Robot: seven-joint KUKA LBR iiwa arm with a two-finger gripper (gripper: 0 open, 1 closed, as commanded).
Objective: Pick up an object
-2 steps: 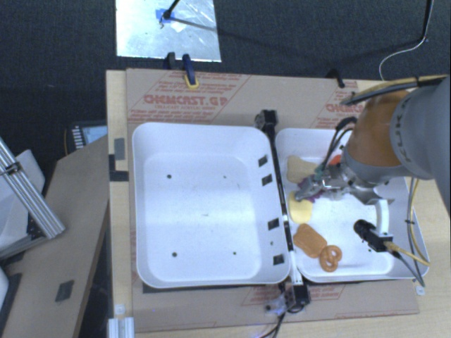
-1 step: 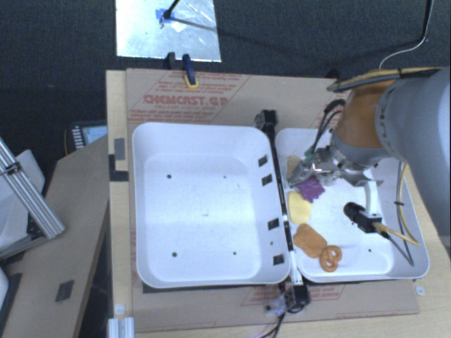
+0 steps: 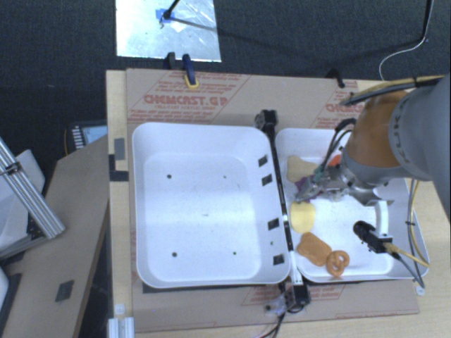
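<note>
The right bin (image 3: 394,270) holds several small things. A pale tan block (image 3: 299,166) lies near its left wall, with a yellow rounded piece (image 3: 303,217) below it. Toward the front lie an orange-brown lump (image 3: 313,248) and a pretzel-shaped ring (image 3: 337,261). My gripper (image 3: 318,183) is low inside this bin, between the tan block and the yellow piece. A small purple thing (image 3: 306,184) shows right at its tip; whether it is gripped is unclear. The orange-banded wrist (image 3: 373,136) hides the bin's back right part.
The left bin (image 3: 204,203) stands beside the right one, separated by a black divider rail (image 3: 276,189) with clips. Both rest on a cardboard sheet (image 3: 211,97). A yellow cable (image 3: 416,248) runs along the right bin's right side.
</note>
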